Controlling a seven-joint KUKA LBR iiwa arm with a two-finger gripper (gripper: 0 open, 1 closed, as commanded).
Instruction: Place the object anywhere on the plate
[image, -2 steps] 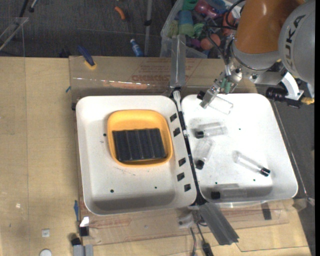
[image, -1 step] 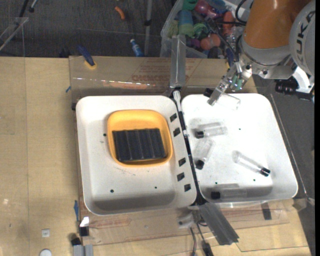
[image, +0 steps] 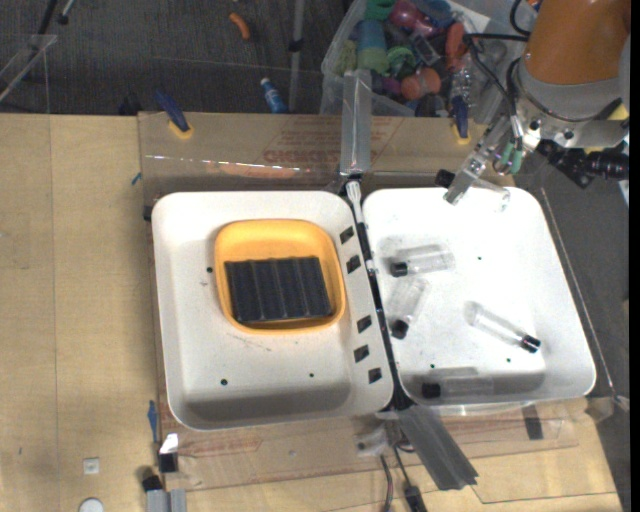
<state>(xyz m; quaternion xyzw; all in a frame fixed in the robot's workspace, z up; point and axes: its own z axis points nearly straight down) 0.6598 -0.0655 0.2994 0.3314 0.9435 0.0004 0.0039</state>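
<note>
A yellow-orange plate (image: 232, 243) lies in the left bin (image: 180, 300). A black ribbed rectangular piece (image: 278, 289) rests flat on the plate and covers most of its middle. In the right bin (image: 560, 280) lie several clear tubes with black caps: one near the divider (image: 420, 262), one below it (image: 405, 303), one at the right (image: 503, 328), and one at the front wall (image: 455, 384). My gripper (image: 468, 183) hangs over the back left corner of the right bin, above and apart from the tubes. Nothing shows in its grasp.
A dark divider with black clips (image: 365, 300) runs between the two bins. A box of colourful toys (image: 410, 40) stands behind the bench. The arm's orange band (image: 575, 40) is at the top right. Cables hang near the wrist.
</note>
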